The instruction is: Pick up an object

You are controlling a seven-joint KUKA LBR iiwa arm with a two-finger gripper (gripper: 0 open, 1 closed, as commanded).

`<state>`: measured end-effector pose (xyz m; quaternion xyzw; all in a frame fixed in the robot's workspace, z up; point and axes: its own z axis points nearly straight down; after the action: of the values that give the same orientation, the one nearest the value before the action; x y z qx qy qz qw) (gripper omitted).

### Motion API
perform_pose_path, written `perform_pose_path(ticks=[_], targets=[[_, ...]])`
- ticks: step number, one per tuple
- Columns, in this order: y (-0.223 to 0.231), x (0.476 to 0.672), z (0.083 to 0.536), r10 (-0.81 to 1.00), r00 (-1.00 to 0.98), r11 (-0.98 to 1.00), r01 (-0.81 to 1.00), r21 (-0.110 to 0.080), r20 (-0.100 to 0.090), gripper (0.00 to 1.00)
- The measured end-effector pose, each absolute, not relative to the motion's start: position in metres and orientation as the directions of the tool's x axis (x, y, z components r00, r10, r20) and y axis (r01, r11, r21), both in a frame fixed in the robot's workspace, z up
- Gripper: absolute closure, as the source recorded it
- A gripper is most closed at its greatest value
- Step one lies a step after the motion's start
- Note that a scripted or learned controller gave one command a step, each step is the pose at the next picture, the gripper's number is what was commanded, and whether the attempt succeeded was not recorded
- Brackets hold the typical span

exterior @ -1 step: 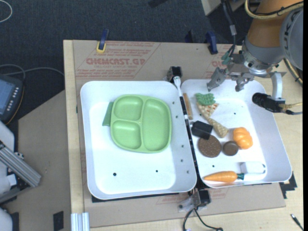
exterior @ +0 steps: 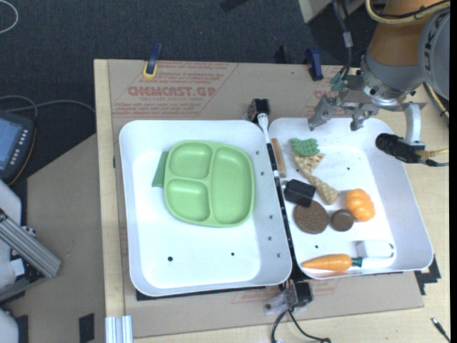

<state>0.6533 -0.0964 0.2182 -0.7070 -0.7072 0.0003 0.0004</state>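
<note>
Down at the front of the right bin (exterior: 410, 213) lies a toy carrot (exterior: 328, 264), with a small white tube (exterior: 375, 249) just beside it. Behind them sit a brown cookie (exterior: 311, 218), a small brown disc (exterior: 342, 221), an orange fruit (exterior: 360, 204), a black block (exterior: 299, 191), a cone (exterior: 325, 190), a pizza slice (exterior: 308, 163) and a green leafy piece (exterior: 304, 147). The left bin (exterior: 139, 213) holds a green tray (exterior: 209, 183) with three parts.

The claw (exterior: 337, 117) hangs open above the back edge of the right bin, holding nothing.

The orange fruit looks like a good pick. It is probably light, hard plastic, round and a bit slippery, so grab it across the middle.
</note>
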Motion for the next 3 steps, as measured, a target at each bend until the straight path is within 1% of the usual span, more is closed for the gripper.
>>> perform_pose_path(ticks=[1,2,3], targets=[[-0.095,0.663,0.166,1.000,-0.001,0.001,1.000,-0.007,0.001,0.00],[-0.091,0.653,0.117,1.000,0.000,0.000,1.000,-0.007,0.001,0.00],[-0.092,0.653,0.085,1.000,0.000,0.000,1.000,0.000,-0.002,0.00]])
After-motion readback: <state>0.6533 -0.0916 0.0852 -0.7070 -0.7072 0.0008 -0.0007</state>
